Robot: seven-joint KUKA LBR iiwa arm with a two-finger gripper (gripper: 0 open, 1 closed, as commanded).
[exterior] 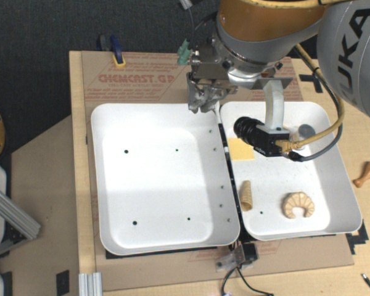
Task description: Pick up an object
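White plastic makes up the two shallow bins sitting side by side on a brown board. The left bin [154, 184] shows only a few small dark dots on its floor. The right bin [333, 165] holds a croissant-shaped pastry [299, 205] near its front right part, a small tan roll [246, 195] standing close to the dividing wall, a flat yellow square [241, 148] further back beside that wall, and a small grey round piece [306, 131] toward the back right.

The grey arm with its orange band [265, 5] comes in from the right and hangs over the back of the bins. Its gripper [202, 100] sits low at the back edge, right by the wall where the two bins meet, above the left bin's back right corner. Nothing shows between its tips, and I cannot tell whether they are spread or pressed together. A black cylinder [256, 134] on the arm hangs over the right bin, just beside the yellow square.
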